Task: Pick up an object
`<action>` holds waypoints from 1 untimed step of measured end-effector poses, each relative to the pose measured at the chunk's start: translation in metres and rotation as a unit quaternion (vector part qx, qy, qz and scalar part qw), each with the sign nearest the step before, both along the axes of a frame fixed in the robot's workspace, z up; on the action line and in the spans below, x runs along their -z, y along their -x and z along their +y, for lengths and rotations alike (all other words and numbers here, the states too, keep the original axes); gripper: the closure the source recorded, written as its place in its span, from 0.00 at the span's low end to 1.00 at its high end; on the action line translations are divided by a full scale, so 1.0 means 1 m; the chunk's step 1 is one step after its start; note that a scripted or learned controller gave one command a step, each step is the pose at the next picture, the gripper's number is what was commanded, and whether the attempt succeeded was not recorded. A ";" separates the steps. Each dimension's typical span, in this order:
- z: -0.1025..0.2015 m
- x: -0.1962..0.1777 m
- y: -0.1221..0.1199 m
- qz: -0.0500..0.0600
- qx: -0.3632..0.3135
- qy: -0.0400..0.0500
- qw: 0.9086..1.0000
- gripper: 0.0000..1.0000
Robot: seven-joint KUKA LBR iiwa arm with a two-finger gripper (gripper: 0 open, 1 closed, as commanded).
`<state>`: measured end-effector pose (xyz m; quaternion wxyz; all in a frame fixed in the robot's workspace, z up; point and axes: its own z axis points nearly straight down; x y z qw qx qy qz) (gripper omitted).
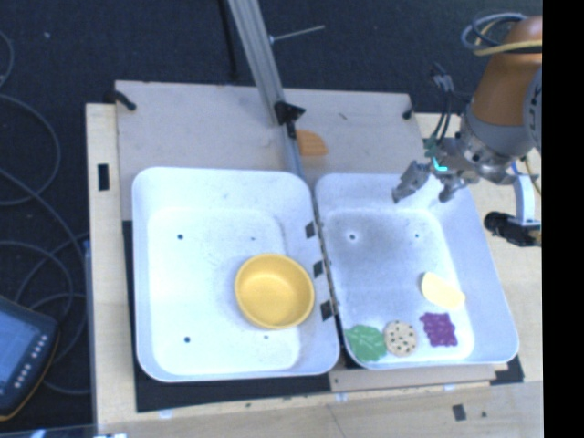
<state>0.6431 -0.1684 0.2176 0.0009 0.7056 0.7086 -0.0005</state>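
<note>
you've got the gripper [429, 186] fingers apart, holding nothing, over the right bin [383, 245] far edge; bare floor beneath.

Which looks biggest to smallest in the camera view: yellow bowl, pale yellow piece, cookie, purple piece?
1. yellow bowl, clearly largest
2. pale yellow piece
3. purple piece and cookie: too alike to rank

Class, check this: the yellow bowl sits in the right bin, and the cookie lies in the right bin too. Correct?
Not quite. The camera view shows the yellow bowl in the left bin. The cookie does lie in the right bin.
</note>
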 end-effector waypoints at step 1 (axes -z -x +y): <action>0.005 0.061 0.004 0.002 0.001 0.000 1.000 0.00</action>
